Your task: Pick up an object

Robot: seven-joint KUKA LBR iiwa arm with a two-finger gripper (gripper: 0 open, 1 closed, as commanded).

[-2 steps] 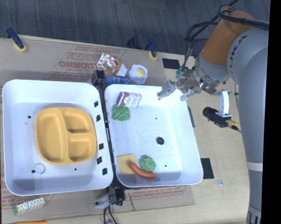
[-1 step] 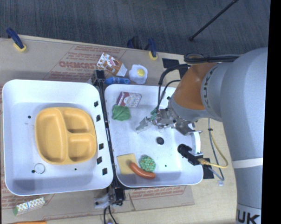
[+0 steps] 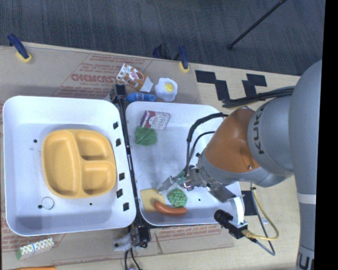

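Note:
The right bin (image 3: 174, 154) holds several items. A small red and white carton (image 3: 154, 120) lies near its far wall, with a green leafy piece (image 3: 146, 136) just below it. At the near wall sit a round green vegetable (image 3: 177, 198), a red sausage (image 3: 169, 209) and a yellow wedge (image 3: 148, 199). My gripper (image 3: 176, 185) hangs low over the near part of this bin, right above the round green vegetable. The grey arm with its orange band (image 3: 230, 148) reaches in from the right and covers the bin's right side.
The left bin (image 3: 24, 120) holds a yellow divided plate (image 3: 78, 161). Behind the bins lie a small carton (image 3: 129, 75), a white and yellow egg-like toy (image 3: 166, 88) and a blue object (image 3: 140, 97). A wrapped packet (image 3: 35, 247) lies at the bench's near left.

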